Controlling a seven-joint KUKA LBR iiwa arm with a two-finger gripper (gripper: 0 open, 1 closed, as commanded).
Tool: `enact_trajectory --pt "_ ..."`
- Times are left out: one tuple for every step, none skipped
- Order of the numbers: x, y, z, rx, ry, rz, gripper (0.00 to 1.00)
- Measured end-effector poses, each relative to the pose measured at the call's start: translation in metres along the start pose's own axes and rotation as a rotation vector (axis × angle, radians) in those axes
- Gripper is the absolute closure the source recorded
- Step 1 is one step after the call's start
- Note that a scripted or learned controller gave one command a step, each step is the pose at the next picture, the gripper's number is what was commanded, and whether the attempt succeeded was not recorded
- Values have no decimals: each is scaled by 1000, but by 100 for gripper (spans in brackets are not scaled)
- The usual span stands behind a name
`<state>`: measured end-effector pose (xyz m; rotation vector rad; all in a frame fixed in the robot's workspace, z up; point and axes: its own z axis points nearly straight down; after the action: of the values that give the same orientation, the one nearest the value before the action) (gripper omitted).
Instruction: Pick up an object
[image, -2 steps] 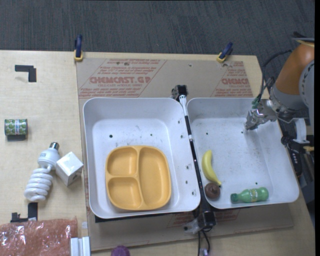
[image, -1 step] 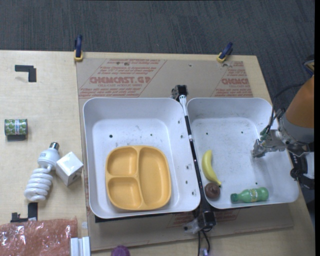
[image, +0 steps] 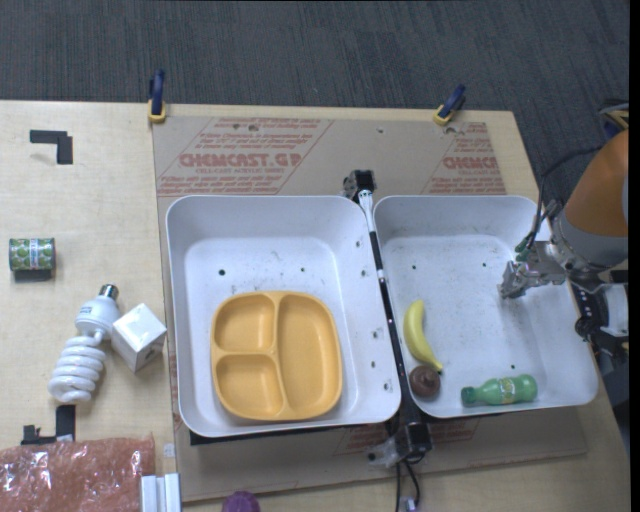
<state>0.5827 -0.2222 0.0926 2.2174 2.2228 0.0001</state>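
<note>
The only print I can read is on the brown protective sheet (image: 330, 150) lying under the two bins: "CHEMCAST G P" in red capitals at its upper left, repeated in part at the upper right, where a bin cuts it off. The smaller red lines beneath are too fine to read. The label on the green bottle (image: 498, 390) is illegible too.

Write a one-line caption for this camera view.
Gripper hovers over the right bin above banana and green bottle; yellow tray fills the left bin.
</note>
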Motion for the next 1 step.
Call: enact_trajectory --pt "8 24 0 -1 0 0 100"
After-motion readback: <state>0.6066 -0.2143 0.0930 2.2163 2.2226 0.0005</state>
